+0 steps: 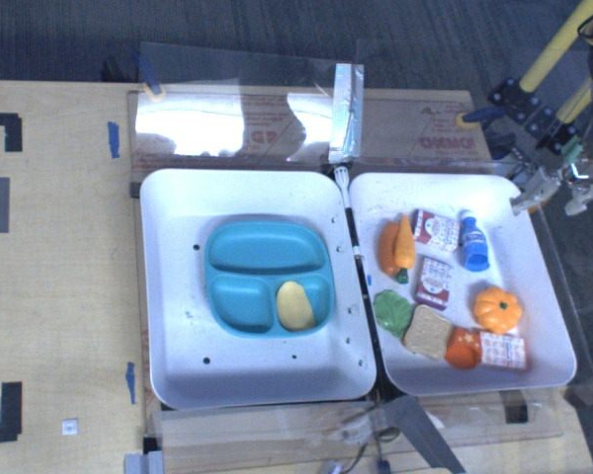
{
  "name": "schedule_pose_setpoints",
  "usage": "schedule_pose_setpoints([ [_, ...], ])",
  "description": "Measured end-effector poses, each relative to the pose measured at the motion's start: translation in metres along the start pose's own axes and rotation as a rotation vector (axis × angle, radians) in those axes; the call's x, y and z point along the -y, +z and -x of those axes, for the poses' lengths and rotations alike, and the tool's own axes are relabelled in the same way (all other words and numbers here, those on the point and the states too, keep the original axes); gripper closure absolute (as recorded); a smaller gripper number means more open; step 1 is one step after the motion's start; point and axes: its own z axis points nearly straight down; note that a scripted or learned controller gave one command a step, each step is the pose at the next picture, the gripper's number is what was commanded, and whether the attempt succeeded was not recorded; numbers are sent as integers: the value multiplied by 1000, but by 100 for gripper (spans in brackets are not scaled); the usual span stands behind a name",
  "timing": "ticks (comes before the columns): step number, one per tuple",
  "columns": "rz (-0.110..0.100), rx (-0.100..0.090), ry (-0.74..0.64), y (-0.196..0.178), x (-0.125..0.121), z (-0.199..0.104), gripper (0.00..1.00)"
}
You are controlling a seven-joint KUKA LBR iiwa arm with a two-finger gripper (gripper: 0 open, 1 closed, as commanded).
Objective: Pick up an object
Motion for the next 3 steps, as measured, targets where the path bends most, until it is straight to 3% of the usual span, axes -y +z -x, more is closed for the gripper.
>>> schedule_pose_setpoints([
  [1, -3, -1, -62, 31, 6, 6, 0],
  [2, 4, 3, -474, 31, -20, 6, 0],
  [3, -5, -6, -609, 149, -50, -92, 0],
])
